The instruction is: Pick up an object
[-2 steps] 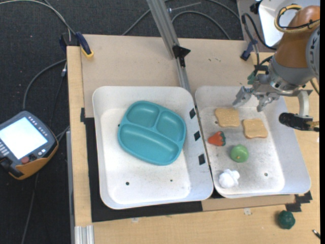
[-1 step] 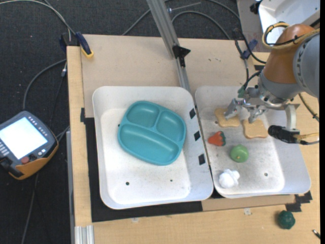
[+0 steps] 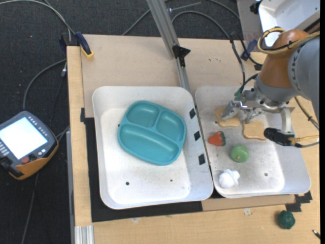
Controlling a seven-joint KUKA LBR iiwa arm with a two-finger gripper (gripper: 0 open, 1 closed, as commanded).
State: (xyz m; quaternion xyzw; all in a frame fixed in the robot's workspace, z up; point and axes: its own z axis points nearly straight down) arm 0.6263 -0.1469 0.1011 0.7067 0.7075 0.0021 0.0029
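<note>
Where right bin (image 3: 299,174) rim nears, jaws (image 3: 242,110) beside toast (image 3: 227,117).

a teal divided plate (image 3: 152,131) lay in the left white bin (image 3: 109,187). a pendant with a lit screen (image 3: 23,144) sat off the bench's left side, and a dark green ball (image 3: 286,219) rested at the front right corner.

Dark carpet floor (image 3: 30,60), wooden bench (image 3: 127,60), trailing cables (image 3: 45,6), metal pole (image 3: 160,14)
</note>
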